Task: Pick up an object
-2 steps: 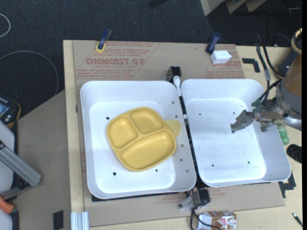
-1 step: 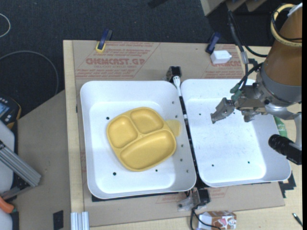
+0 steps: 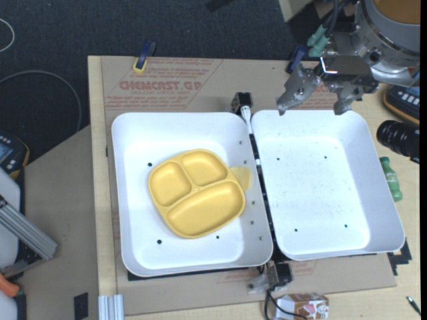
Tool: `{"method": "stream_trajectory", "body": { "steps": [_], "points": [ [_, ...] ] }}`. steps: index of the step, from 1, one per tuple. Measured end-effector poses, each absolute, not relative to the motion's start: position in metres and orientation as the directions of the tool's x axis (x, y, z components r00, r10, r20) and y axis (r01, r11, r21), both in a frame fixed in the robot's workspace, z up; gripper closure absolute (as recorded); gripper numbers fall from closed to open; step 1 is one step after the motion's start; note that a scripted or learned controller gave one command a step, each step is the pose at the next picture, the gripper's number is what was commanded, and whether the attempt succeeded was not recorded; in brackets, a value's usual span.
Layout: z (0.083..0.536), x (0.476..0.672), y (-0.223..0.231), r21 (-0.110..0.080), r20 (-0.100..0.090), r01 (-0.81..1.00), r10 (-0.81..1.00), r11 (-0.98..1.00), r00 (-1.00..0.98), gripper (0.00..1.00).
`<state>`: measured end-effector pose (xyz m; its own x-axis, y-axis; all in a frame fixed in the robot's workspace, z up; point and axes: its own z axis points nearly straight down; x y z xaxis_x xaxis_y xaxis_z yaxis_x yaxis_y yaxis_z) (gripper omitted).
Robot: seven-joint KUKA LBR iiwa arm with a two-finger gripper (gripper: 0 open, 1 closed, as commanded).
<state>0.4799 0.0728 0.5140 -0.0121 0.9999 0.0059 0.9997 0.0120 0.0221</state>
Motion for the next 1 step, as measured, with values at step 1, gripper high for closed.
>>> {"method": "stream_trajectory", "body": {
  "steps": [1],
  "points": [
    [0.515, 0.48, 0.0679, 0.005, 0.0, 1.0, 1.0, 0.002, -0.002, 1.0]
  ]
}}
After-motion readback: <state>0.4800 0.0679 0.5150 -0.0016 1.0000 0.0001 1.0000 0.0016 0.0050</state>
